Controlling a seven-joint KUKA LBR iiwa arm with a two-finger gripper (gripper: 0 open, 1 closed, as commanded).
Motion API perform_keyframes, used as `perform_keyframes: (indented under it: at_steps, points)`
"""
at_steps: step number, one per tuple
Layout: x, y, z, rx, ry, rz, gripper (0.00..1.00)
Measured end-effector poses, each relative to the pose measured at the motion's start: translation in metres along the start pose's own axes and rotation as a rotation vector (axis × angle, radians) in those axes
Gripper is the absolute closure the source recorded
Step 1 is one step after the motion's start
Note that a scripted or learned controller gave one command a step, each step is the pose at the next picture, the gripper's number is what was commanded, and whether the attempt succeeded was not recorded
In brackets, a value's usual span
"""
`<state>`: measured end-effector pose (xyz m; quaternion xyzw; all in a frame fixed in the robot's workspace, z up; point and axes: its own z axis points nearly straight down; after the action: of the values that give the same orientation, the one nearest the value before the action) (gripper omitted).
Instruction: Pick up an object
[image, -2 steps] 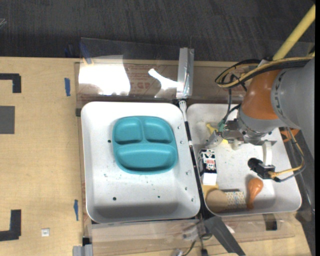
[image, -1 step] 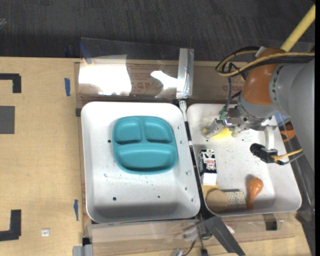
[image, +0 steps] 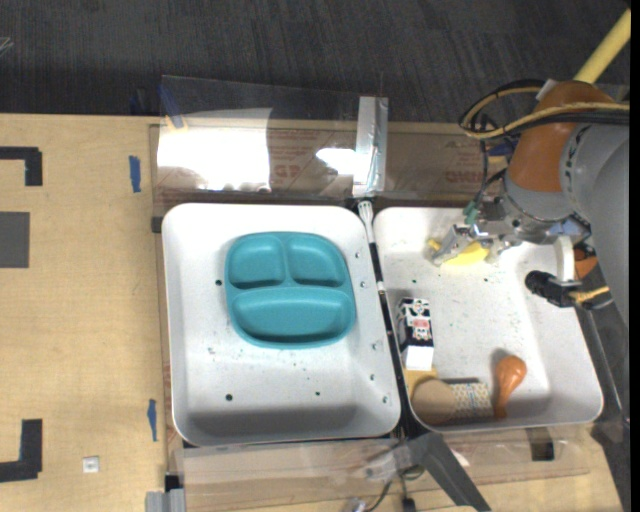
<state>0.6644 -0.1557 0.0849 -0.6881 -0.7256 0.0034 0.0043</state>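
In the right bin (image: 560, 395), up near its back edge, there's a small yellow object (image: 466, 256) lying flat on the white floor, and that looks like the thing the arm is going for. The gripper (image: 462, 238) sits right on top of it, reaching in from the right, so the yellow piece lies just below and slightly toward the front of the metal tip, touching or nearly so. Its long axis runs roughly left to right across the bin, about in line with the way the arm comes in. Honestly I can't tell whether the gripper is apart, together or clamped on the thing, the tip is just too small and cluttered at this angle, so I wouldn't call it a grab yet.

Moving outward: along the right bin's left wall there's a small black and white box (image: 416, 326) standing on end with some print on it, but the writing is too tiny to read, no brand I can make out. Near the front edge a tan roll-ish object (image: 452, 398) with a patterned band lies on its side, and just beside it on the right an orange pear-shaped thing (image: 508, 377).

The left bin (image: 200, 380) holds a teal divided tray (image: 290, 288), three compartments, well apart from all the action.

My guess is the next move is basically a straight lift, if the grip is real.
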Motion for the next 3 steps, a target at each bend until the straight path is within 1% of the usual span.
perform_keyframes:
  at_steps: [1, 2, 3]
  points:
    - [0.029, -0.01, -0.045, -0.013, -0.003, -0.183, 0.0]
    - [0.039, -0.033, -0.002, -0.015, -0.004, -0.156, 0.0]
    - [0.027, 0.002, 0.0, 0.0, -0.001, -0.091, 0.0]
